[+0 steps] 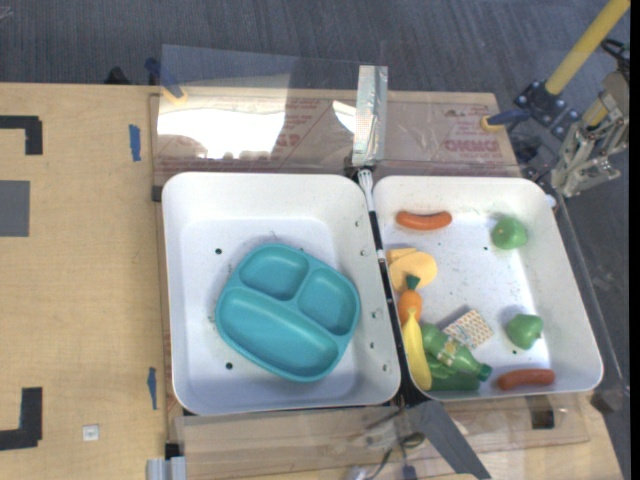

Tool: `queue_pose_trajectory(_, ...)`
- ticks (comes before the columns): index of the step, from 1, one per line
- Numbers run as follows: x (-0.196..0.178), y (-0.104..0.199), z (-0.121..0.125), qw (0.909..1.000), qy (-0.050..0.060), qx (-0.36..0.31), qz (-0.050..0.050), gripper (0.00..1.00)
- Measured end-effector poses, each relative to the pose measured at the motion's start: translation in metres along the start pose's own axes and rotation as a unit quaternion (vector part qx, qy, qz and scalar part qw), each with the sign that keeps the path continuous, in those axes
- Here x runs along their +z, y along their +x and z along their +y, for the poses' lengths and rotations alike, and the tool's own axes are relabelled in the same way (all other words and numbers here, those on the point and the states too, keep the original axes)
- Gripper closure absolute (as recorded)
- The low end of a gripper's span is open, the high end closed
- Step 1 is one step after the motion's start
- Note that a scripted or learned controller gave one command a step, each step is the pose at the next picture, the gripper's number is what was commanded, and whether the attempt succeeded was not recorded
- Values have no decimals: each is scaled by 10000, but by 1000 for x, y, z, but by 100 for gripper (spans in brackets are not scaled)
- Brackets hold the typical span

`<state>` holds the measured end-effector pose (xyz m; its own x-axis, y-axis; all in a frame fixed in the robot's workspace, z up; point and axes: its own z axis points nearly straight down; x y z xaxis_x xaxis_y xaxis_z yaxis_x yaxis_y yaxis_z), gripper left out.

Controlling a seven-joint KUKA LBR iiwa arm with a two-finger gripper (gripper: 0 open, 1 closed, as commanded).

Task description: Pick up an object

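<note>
The jaws sit at the view's right edge, a tangle of pale metal just off the far right corner of the right bin (572, 298). They are partly cut off there, so whether they are wide or narrow I cannot tell. Nothing is seen between them.

The things to pick all lie in that bin, down and to the left of the jaws. Nearest is a round, glossy green fruit (509, 233). Farther left lies a smooth orange sausage (423, 220). Beyond it, along the bin's left wall, come a yellow lump (412, 266), a small carrot (409, 301) and a curved banana (415, 353). The banana touches a shiny green bottle-like piece (455, 360) whose exact shape is hard to make out. A tan square wafer (468, 328) with a grid pattern rests just beside that piece. Almost straight below the jaws are a second green fruit (524, 330) and a red sausage (524, 378) by the near rim.

Well apart, far to the left of the jaws, the left bin (190, 208) holds a smooth teal plate (288, 311) with three compartments. Both bins are speckled white plastic on a wooden bench (70, 268).
</note>
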<state>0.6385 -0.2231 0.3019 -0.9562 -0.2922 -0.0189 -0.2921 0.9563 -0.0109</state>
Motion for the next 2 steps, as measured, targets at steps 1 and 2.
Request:
queue_pose_trajectory(1, -110, -32, -7, 9985, -8, 552, 4, 100)
queue_pose_trajectory(2, -136, -31, -9, 9861, -35, -1662, 24, 100)
